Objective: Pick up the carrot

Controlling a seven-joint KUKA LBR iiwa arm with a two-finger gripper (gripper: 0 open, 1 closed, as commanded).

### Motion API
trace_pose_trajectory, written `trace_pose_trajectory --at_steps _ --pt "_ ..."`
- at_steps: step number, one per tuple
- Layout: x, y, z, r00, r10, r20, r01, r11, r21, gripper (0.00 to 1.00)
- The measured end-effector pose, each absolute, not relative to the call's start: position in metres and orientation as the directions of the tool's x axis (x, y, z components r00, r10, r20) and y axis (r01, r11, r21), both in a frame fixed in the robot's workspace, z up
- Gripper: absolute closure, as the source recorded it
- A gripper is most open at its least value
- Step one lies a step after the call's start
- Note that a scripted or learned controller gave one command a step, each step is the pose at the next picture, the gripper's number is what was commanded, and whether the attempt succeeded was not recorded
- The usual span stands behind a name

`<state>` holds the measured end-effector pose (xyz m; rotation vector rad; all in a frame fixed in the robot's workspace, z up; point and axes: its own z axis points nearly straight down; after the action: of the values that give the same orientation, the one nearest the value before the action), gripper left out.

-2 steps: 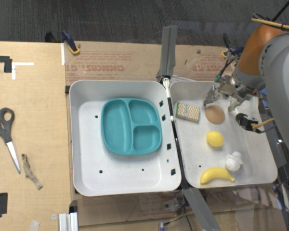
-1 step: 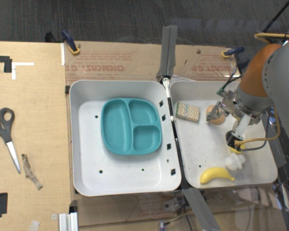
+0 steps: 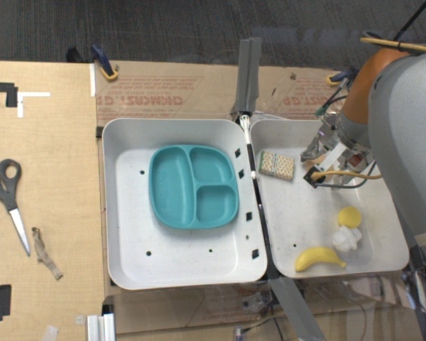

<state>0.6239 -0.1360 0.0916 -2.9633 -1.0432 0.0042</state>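
Observation:
My gripper (image 3: 325, 153) hangs low over the back part of the right bin (image 3: 383, 261), close to its far wall. The grey arm reaches in from the right with its orange band above the wrist. A small orange patch (image 3: 354, 161) shows just right of the gripper, partly hidden by the wrist; it is too small to tell whether it is the carrot. The wrist hides whatever lies directly beneath the gripper.
In the right bin lie a speckled tan block (image 3: 277, 165) left of the gripper, a yellow and white lump (image 3: 348, 227) and a banana (image 3: 319, 259) at the front. The left bin (image 3: 121, 212) holds a teal divided plate (image 3: 194, 186). Scissors (image 3: 8, 197) lie on the bench at far left.

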Motion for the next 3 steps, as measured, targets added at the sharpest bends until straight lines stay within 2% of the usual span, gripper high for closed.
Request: trace_pose_trajectory --at_steps 1,2,3 --pt "0.624 -0.135 0.101 0.776 0.631 -0.006 0.631 -0.776 -0.002 1.00" --pt "0.542 -0.180 0.252 0.707 0.707 -0.002 0.707 -0.707 0.000 1.00" --pt "0.525 -0.216 0.388 0.658 0.753 -0.003 0.753 -0.658 0.002 1.00"
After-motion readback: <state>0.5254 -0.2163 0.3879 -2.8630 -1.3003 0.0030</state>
